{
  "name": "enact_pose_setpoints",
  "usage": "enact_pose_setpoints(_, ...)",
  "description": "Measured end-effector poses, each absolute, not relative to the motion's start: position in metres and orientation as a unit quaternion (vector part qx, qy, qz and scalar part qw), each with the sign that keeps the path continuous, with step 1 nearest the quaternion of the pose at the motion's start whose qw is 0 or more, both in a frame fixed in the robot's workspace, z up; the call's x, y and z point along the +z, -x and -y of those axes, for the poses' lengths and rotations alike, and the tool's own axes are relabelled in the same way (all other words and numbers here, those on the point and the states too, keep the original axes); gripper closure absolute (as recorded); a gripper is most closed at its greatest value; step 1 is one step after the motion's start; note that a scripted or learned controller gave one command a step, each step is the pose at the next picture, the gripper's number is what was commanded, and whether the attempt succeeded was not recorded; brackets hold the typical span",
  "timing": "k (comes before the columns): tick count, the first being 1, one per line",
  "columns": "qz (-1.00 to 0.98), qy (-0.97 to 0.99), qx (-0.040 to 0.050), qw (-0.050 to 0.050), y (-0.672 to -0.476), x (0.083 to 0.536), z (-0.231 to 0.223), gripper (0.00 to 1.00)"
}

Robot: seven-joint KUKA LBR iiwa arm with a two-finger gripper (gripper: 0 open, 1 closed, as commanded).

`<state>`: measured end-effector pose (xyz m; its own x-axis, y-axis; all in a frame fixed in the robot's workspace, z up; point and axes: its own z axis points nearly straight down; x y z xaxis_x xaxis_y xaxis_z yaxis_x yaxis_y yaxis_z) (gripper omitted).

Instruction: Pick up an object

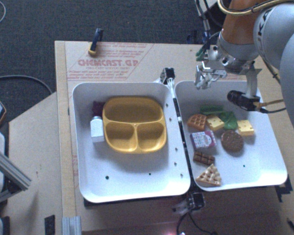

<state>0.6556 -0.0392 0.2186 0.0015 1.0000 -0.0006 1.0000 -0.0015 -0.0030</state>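
Observation:
My gripper (204, 81) hangs over the far left corner of the right bin (264, 168), open, with nothing between its fingers. Toy foods lie below and to the right of it. Among them are a square waffle (197, 121), a yellow cheese block (215, 123), green pieces (229, 118), a second cheese wedge (245, 127), a pink packet (203, 140), a round brown cookie (232, 141), a chocolate bar (204, 157) and a waffle triangle (209, 175). The waffle is the nearest piece to the gripper.
The left bin (127, 180) holds a yellow divided plate (134, 124), a small white bottle (97, 129) and a dark purple item (98, 106). A rail with clamps (175, 106) runs between the bins. A black camera part (242, 100) on the wrist overhangs the right bin's far edge.

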Motion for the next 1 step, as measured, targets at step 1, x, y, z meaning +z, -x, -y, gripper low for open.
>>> enact_pose_setpoints(1,0.708,0.707,-0.0011,-0.002,-0.6602,0.2314,0.0402,1.00)
